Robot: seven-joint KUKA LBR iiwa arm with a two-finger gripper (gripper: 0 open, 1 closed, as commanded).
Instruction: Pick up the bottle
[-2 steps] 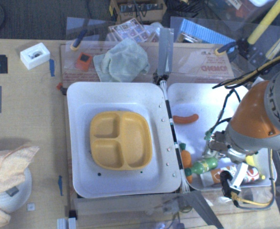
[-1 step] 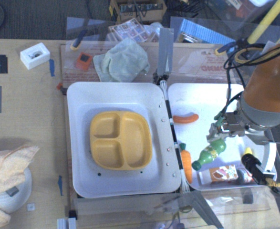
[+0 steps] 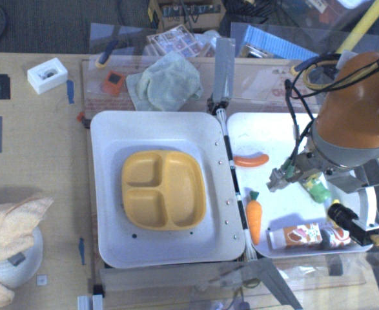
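The bottle lies on its side along the front wall of the right bin. It is pale, with an orange label and a dark end pointing right. My gripper hangs over the middle of that bin, up and to the left of the bottle and apart from it. Nothing shows in the gripper. A small green and yellow thing lies just right of the gripper, partly under the wrist.
In the right bin, an orange sausage lies left of the gripper and a carrot lies by the left wall. The left bin holds a yellow divided plate. A green cloth lies behind the bins.
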